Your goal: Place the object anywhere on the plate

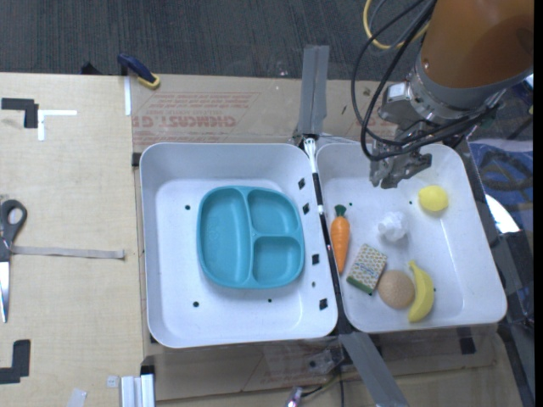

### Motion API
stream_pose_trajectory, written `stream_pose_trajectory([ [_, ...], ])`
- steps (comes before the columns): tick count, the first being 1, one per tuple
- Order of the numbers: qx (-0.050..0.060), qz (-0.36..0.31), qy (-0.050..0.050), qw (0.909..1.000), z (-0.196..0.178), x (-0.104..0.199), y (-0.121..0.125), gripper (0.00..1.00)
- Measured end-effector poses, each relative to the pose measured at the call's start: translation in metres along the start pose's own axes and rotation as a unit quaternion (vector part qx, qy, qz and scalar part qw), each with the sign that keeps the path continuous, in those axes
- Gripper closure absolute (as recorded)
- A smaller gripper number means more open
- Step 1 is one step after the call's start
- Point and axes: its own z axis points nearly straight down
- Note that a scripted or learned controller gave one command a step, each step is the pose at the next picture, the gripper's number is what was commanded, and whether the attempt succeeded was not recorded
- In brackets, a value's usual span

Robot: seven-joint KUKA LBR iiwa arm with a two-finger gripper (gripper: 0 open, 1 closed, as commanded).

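Pincer (399, 170) seen over back of right bin (475, 253); whether shut or spread cannot be told. Nothing seen held. Blue plate (251, 236) set in left bin (161, 253). Carrot (340, 236), yellow ball (433, 199), white crumpled lump (391, 226), sponge (367, 268), brown ball (395, 289), banana (421, 291) laid in right bin, apart from plate.

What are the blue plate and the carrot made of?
The turquoise divided plate looks like smooth moulded plastic: one even colour with a soft sheen and rounded compartments. The small orange carrot with a green top seems to be toy plastic too, evenly coloured and smooth, though foam or rubber is possible.
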Motion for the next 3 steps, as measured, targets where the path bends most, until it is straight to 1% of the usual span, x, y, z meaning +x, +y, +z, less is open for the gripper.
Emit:
stream_pose_trajectory([
  [1, 0.000, -0.049, 0.000, 0.9988, -0.040, -0.026, -0.049, 1.00],
  [2, 0.001, -0.155, -0.001, 0.9878, -0.109, 0.049, -0.031, 1.00],
  [3, 0.000, -0.382, -0.001, 0.9240, -0.130, 0.060, -0.078, 1.00],
])
